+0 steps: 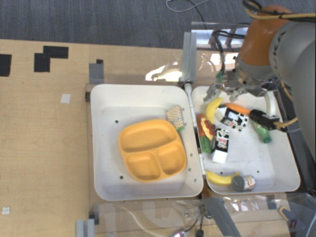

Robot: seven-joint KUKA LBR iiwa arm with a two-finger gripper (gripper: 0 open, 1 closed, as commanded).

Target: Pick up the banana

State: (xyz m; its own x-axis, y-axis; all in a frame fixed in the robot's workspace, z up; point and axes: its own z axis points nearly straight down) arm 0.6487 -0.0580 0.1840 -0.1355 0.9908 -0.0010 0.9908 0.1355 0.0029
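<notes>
Camera view, arm reaching from right, end effector [223, 89] above banana [212, 108], finger state unclear.

Setting: robotics test laboratory

A grey industrial arm [291, 43] is reaching over two white bins [98, 147] sitting on a plywood bench [39, 132]; loose cables [197, 6] are trailing across grey carpet [98, 9], and black marker patches [49, 57] are lying on the bench

One camera sits high above the worktop [44, 132] and looks down at a slant on both white bins [106, 181], fairly near.
</notes>
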